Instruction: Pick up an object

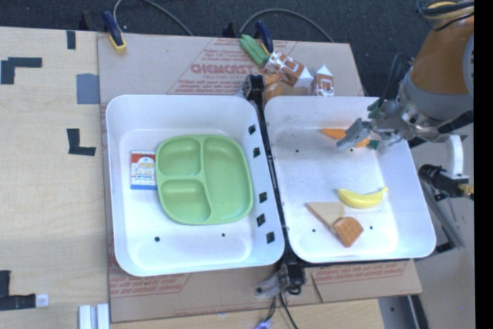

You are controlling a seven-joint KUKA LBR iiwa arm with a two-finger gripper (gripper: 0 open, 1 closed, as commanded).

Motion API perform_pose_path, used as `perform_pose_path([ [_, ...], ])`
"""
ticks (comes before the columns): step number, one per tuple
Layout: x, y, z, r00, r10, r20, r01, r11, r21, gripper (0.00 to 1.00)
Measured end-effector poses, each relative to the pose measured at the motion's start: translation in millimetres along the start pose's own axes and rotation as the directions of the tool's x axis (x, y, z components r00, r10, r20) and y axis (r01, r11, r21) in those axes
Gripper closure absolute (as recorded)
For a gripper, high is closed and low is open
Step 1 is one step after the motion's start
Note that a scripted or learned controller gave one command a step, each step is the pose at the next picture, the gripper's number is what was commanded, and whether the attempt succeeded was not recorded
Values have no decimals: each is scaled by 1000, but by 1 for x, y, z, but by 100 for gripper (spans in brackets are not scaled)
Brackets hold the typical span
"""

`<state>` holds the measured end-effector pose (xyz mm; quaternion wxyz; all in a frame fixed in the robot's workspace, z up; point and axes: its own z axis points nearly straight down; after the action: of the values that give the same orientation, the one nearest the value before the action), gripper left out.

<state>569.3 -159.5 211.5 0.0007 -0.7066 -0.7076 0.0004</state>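
Observation:
My gripper hangs low over the upper right part of the right bin, open. An orange carrot-like piece lies on the bin floor, and its right end reaches in under the gripper. Nothing is lifted. Lower in the same bin lie a yellow banana, a tan wedge and a small orange-brown piece. The left bin holds a green divided plate and a small white-and-red box at the plate's left.
Behind the bins, on the cardboard, lie a green object and small brown-and-white packages. A black divider with clips runs between the bins. Cables cross the dark floor at the back.

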Motion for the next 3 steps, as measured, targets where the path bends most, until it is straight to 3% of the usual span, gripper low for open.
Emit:
perform_pose_path([
  [1, 15, 99, 17, 1000, -1, 1, 1, 1000, -1, 0],
  [2, -24, 67, 49, 1000, 1, 2, -1, 1000, 1, 0],
  [3, -5, 1, 118, 1000, 1, -1, -1, 1000, 3, 0],
])
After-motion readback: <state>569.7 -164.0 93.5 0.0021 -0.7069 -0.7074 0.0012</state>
